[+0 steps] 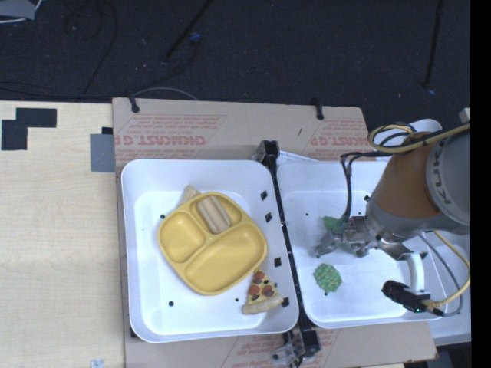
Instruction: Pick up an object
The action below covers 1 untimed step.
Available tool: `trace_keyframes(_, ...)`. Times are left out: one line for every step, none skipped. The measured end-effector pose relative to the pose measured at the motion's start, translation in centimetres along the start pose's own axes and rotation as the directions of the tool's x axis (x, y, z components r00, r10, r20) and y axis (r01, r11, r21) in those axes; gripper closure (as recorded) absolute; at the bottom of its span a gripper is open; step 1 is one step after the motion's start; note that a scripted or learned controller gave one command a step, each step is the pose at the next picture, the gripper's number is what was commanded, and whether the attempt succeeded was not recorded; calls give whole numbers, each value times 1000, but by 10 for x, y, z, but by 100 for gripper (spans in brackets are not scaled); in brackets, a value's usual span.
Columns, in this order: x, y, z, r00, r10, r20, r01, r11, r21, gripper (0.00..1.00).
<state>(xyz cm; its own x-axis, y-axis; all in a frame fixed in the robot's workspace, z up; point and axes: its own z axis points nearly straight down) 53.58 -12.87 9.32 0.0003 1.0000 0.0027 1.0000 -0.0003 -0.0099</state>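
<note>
1. Green leafy piece [332, 223] lies in the right bin [307, 198], just beside the lowered jaws and not lifted.
2. Jaws' opening: cannot tell.
3. Judged early; grasp and lift remain.

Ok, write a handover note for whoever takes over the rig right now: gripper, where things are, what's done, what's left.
Gripper: low in the right bin, between two green things; I can't tell whether it grips anything.
Right bin: small green piece at the gripper's far side, round green lump on its near side.
Left bin: yellow divided plate with a tan roll in one compartment; pizza slice beside the plate's near edge.
Done: nothing visibly lifted.
Left: the pick itself, probably one of the green things.
</note>
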Motion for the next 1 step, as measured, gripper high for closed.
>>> trace_keyframes(-2, 1, -13, 1000, 5, 1, -5, 1000, -3, 100)
